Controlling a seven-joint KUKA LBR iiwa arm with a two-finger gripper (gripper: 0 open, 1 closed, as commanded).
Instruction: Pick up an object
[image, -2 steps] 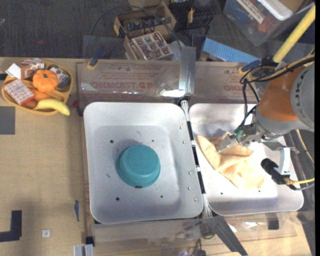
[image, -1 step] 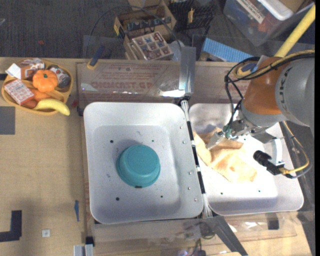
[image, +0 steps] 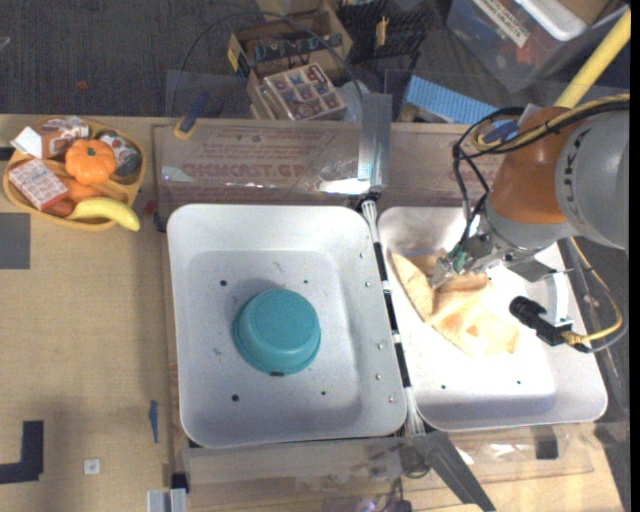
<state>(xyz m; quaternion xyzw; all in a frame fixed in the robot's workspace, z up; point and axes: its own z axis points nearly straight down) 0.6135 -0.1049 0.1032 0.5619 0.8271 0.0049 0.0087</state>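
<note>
Camera view: wooden bench (image: 80, 330), cluttered boxes behind. Left bin (image: 200, 250) holds an upturned teal bowl (image: 278, 331). Right bin (image: 500, 400) holds tan bread-like pieces (image: 470, 322), flat and pale-orange, near its far-left corner. Gripper (image: 462, 262) low over them; finger state: cannot tell.

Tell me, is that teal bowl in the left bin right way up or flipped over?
Flipped over. The teal bowl shows a smooth closed base on top with a wider rim below, and no hollow, on the left bin floor.

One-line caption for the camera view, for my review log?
KUKA arm's end effector down in right bin over tan cloth; teal bowl in left bin.
</note>
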